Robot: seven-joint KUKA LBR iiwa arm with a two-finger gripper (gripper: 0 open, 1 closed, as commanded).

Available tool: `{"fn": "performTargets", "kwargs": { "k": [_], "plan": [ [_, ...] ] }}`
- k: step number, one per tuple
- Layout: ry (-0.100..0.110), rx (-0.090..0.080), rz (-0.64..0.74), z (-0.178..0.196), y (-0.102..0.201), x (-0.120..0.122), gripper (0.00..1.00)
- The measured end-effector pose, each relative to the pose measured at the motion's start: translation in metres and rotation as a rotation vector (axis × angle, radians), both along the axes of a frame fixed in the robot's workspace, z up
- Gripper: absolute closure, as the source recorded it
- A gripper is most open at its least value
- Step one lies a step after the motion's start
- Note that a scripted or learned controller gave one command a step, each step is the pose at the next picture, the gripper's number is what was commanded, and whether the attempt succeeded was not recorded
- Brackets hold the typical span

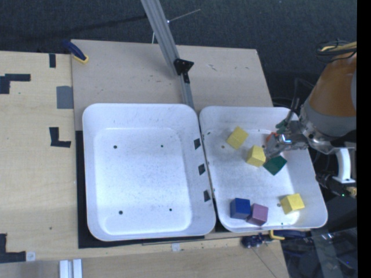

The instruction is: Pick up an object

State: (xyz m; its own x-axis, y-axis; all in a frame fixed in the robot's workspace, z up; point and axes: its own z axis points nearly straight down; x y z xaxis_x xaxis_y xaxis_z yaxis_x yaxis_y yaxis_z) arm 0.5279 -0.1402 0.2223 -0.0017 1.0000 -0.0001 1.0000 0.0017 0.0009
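I see the end effector (277, 146) low by the right bin's (301, 213) right edge, touching the green block (275, 165); can't tell its opening.

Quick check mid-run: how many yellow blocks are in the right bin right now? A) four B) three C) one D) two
B: the right bin holds three yellow blocks, one toward its upper middle, one beside the green block near the end effector, and one near the lower right corner.
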Motion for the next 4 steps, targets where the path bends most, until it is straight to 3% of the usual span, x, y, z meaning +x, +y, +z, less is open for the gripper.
{"fn": "performTargets", "kwargs": {
  "k": [1,3,4],
  "plan": [
    [0.002,0.002,0.004,0.005,0.045,0.001,1.0],
    [0.004,0.002,0.005,-0.007,0.165,-0.003,1.0],
    [0.002,0.002,0.007,0.007,0.219,-0.015,1.0]
  ]
}}
